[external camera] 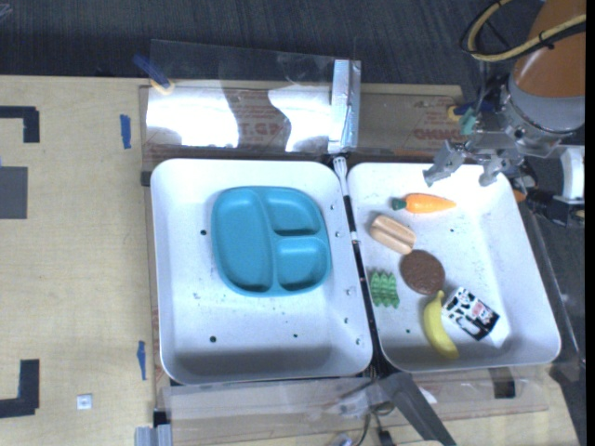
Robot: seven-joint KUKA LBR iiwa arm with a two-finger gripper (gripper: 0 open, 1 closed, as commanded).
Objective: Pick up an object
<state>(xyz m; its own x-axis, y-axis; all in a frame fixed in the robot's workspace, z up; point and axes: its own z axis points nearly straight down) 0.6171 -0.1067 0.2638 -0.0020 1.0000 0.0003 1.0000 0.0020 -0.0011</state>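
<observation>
The right bin (521,240) holds a carrot (423,203), a hot-dog bun (393,233), a brown round patty (423,271), a green ridged piece (384,288), a banana (436,327) and a small black-and-white carton (471,313). My gripper (465,170) hovers over the bin's far right corner, just above and right of the carrot. Its fingers (444,166) are spread apart and nothing sits between them.
The left bin (177,277) carries a blue divided plate (271,239). A clear plastic sheet (246,105) stands behind the bins. Yellow and black cables (507,26) loop above the wrist at the upper right. Wooden bench (65,268) lies to the left.
</observation>
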